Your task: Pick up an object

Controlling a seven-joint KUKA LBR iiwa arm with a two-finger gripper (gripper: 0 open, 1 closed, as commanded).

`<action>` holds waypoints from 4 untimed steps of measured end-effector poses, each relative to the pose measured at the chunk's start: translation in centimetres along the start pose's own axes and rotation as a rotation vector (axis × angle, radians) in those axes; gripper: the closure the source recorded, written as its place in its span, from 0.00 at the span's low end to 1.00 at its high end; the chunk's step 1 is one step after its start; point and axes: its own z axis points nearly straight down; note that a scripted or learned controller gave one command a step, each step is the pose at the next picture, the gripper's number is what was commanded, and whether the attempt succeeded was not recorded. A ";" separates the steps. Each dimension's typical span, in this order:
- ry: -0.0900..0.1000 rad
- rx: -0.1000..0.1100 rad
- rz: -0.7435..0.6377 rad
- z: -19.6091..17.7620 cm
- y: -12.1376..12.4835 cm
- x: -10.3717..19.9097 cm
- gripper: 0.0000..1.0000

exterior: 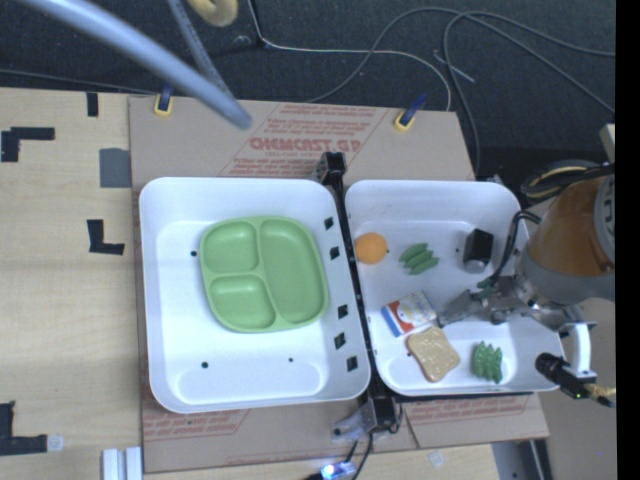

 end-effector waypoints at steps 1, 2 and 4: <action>-0.002 -0.004 0.001 -1.2 0.1 -0.1 1.00; 0.000 -0.003 0.000 -7.4 0.6 -0.2 1.00; 0.003 0.001 -0.005 -11.9 2.1 4.8 1.00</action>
